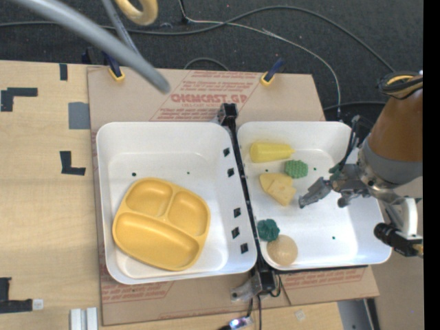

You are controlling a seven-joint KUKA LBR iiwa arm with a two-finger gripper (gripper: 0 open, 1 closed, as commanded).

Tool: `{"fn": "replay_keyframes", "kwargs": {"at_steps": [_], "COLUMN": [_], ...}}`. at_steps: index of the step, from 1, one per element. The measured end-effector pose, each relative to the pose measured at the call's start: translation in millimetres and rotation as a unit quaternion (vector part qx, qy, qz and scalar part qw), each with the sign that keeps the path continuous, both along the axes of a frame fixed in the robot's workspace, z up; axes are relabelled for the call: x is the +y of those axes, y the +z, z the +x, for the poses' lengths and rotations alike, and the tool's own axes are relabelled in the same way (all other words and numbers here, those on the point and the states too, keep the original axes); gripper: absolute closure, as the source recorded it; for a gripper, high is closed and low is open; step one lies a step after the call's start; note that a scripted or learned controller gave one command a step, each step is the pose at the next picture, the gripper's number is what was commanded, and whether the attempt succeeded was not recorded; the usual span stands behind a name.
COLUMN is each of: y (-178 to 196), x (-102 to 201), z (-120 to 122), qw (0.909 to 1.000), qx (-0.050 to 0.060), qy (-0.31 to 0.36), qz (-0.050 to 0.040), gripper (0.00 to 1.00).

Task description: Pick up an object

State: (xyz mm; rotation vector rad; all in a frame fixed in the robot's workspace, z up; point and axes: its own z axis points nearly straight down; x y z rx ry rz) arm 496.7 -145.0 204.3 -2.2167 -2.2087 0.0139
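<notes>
The gripper hangs low over the right bin, reaching in from the right with dark fingers pointing left; whether they are spread or closed cannot be told, and nothing shows between them. Just to its left, almost at the fingertips, lies a pale yellow wedge with a matte, cheese-like face. Up and to the left of the gripper sits a small bumpy green piece, and beyond that a smooth yellow block lying lengthwise. Below and to the left, near the bin's front corner, a dark green knobbly piece touches a round cream-coloured lump. A black divider separates the two bins. Further left, the left bin holds a glossy yellow plate with three compartments. Both bins rest on a cardboard sheet, with cables trailing across the dark floor behind.
</notes>
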Motion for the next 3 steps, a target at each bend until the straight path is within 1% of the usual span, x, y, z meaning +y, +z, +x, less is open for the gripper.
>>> {"fn": "replay_keyframes", "kwargs": {"at_steps": [1, 2, 3], "y": [6.5, -50.4, -95.1], "x": [0.4, 1.7, -1.3], "z": [3.1, 11.7, 9.1], "qw": [1.0, 1.0, 1.0], "qx": [-0.006, -0.004, -0.004], "qy": [0.002, 0.002, 0.002], "qz": [-0.0011, -0.0006, -0.0005], "gripper": [0.0, 0.0, 0.0]}}
